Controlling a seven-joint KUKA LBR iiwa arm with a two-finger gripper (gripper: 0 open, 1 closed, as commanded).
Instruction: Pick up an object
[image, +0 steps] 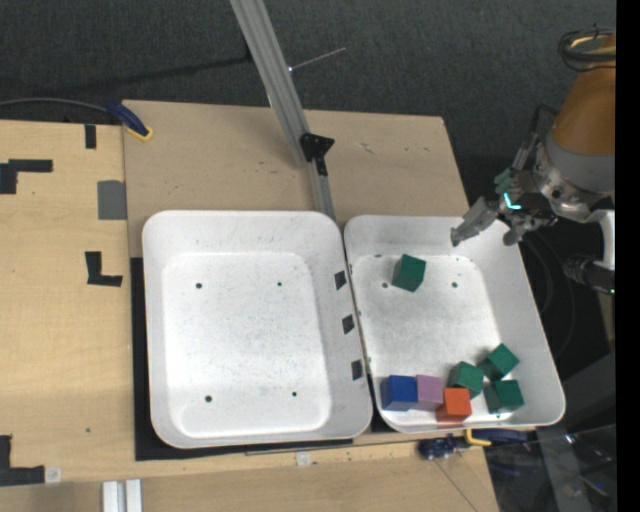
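Your gripper (490, 222) sits above the right bin's (525, 300) upper right rim, nothing between the jaws; can't tell whether they're spread or pressed together. Easiest pick looks like the lone green cube (408, 272) near that bin's top, well apart from everything else and close to the gripper. The others are jammed into the lower right corner: blue cube (400, 391), purple cube (429, 390), orange cube (456, 402) and three green cubes (489, 376) touching, with the bin wall crowding any approach. Left bin (150, 300) offers nothing. The slanted metal bar (285, 90) on the counter (220, 160) stays clear of your path.
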